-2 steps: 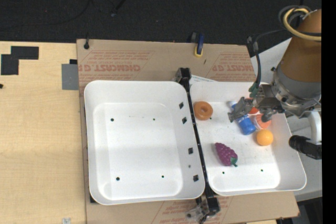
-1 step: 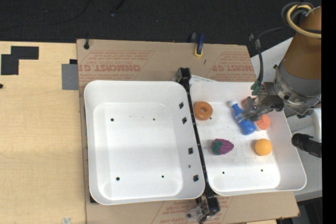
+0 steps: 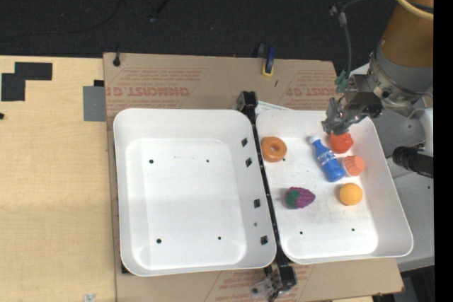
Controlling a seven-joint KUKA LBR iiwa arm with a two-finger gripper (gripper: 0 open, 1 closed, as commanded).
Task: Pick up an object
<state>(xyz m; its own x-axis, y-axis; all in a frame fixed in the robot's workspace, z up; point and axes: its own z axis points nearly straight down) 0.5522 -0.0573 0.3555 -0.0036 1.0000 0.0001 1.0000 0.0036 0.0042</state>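
Now claw [image 3: 338,125] over red piece [image 3: 341,143]; blue bottle [image 3: 326,159] lengthwise, slightly tilted.

Two white bins [image 3: 185,125] are sitting on brown cardboard [image 3: 212,81]. The right bin is holding an orange ring [image 3: 273,148], a blue bottle [image 3: 326,160], a red thing [image 3: 342,143], an orange ball [image 3: 350,194] and a purple and green berry [image 3: 300,198].

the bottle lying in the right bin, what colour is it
Blue, with a white label band around its middle; the camera view shows the bottle clearly.
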